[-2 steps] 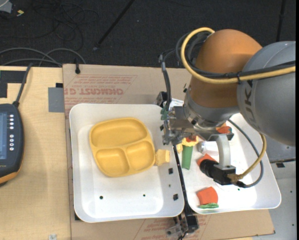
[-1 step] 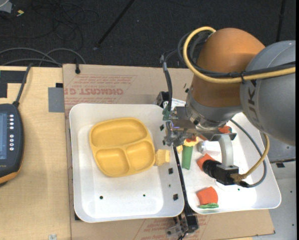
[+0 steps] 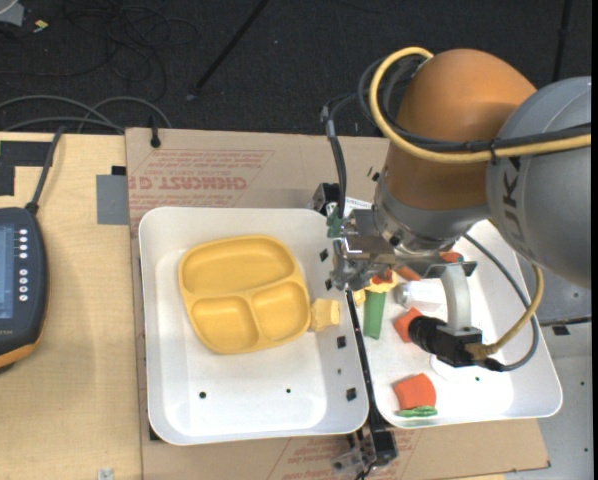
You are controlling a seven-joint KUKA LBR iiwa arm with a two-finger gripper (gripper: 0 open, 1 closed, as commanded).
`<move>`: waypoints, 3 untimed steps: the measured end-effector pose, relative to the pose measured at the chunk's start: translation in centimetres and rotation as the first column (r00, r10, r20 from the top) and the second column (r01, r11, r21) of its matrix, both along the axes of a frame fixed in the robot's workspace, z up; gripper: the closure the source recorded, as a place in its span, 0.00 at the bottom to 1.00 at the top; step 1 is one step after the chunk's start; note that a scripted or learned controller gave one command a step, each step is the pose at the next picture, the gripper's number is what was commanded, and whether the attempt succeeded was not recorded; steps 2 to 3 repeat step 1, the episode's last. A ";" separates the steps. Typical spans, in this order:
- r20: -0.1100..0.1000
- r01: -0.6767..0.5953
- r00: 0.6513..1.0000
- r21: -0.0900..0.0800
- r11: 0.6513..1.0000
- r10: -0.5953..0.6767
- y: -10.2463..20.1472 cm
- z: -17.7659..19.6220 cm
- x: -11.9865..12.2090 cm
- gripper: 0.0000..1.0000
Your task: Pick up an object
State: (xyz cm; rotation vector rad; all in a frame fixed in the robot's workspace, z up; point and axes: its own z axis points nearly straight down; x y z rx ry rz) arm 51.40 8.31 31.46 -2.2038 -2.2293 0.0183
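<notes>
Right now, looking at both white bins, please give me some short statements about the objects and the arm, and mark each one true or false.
1. The yellow divided plastic plate lies in the left white bin. True.
2. The green stick-shaped object lies on the yellow plate. False: it lies in the right white bin.
3. The grey arm with the orange band hangs above the right bin. True.
4. The red block sits in the left bin. False: it is near the right bin's front edge.

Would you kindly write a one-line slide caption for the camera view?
KUKA arm reaching over the right bin of small objects; yellow divided tray in the left bin.
</notes>
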 end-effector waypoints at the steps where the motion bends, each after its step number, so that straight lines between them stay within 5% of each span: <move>1: 0.020 0.012 1.000 0.005 1.000 -0.012 -2.1 10.7 -3.8 1.00; 3: 0.020 0.012 1.000 0.005 1.000 -0.012 -2.1 10.7 -3.8 1.00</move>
